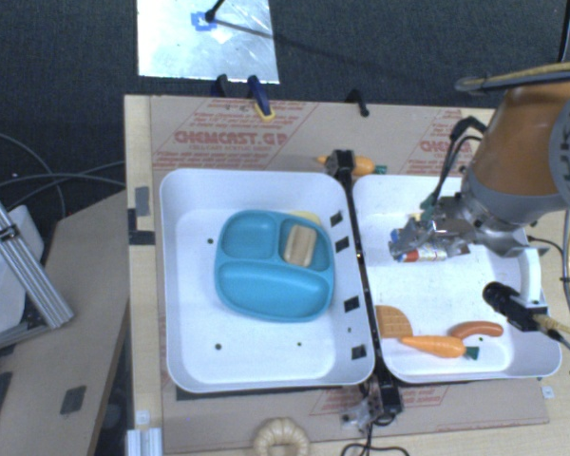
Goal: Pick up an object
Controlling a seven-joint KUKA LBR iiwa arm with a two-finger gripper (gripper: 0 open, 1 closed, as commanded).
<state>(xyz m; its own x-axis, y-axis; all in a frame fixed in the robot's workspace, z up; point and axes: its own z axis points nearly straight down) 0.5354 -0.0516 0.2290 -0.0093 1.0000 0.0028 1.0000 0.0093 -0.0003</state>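
Faintly, red "CHEMCAST GP" lettering (230, 138) marks the bench board (294, 126); the pincer's (420, 243) state cannot be told.

Foil sheet (207, 27) on dark floor — blue clamp (260, 98) at bench edge.

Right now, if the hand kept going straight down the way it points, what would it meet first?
Most likely the bare white floor of the right bin. The hand hangs over the bin's upper middle, away from the toy carrot and sausage near the front wall. Depth is hard to judge from this slanted view.
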